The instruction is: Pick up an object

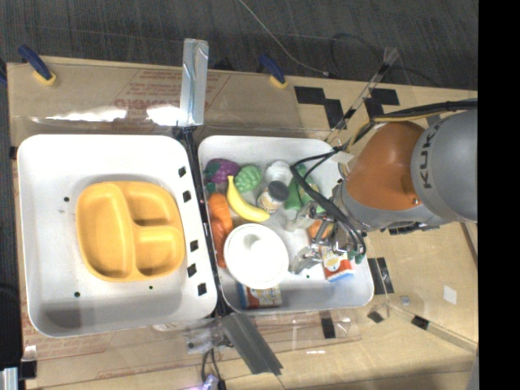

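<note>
Two white bins sat side by side on the bench, and my hand [325,246] hung low over the right bin [244,143], toward its 3 o'clock side, among cables and clutter. Whether it was open or closed I could not tell; nothing I could make out lay in its grip.

The task named no single object, so I judged the banana [244,205] the likeliest candidate. It lay near the middle of that bin, at about 9 o'clock from my hand, just beside a green toy [249,177] and a purple one [219,170], with its lower end touching the rim of a round white lid [257,255]. It looked like a plastic toy: probably light, stiff and somewhat slick, so I reckoned a grip across the thick middle of its curve would hold better than one at the tapering ends.

It was bright yellow, smooth and crescent-shaped, standing out clearly from its neighbours. An orange piece [219,218] lay at its 8 o'clock. The left bin [41,218] carried a yellow divided tray [130,227].
</note>
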Action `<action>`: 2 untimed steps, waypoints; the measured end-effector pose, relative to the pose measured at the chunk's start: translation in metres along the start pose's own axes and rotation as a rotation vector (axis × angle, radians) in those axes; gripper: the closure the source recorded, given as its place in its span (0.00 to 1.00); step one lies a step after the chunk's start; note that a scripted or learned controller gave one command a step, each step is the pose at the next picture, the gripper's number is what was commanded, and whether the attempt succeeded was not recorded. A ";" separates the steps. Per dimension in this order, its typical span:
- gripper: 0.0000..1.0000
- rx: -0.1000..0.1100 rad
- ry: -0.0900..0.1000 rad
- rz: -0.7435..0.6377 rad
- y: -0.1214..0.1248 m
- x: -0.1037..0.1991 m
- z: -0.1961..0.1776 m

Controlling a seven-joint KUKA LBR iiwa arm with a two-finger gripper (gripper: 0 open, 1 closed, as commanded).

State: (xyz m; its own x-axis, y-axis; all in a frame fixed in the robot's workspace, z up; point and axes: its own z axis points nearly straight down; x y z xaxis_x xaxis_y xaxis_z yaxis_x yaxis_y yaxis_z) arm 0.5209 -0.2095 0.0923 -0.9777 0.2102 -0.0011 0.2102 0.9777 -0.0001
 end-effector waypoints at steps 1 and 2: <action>1.00 0.001 -0.007 -0.009 0.002 -0.003 -0.013; 1.00 0.000 -0.011 0.019 0.055 -0.018 -0.134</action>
State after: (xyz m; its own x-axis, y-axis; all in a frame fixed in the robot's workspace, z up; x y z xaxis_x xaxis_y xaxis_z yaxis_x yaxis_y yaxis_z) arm 0.5497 -0.1597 0.2262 -0.9734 0.2286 -0.0121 0.2286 0.9735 0.0000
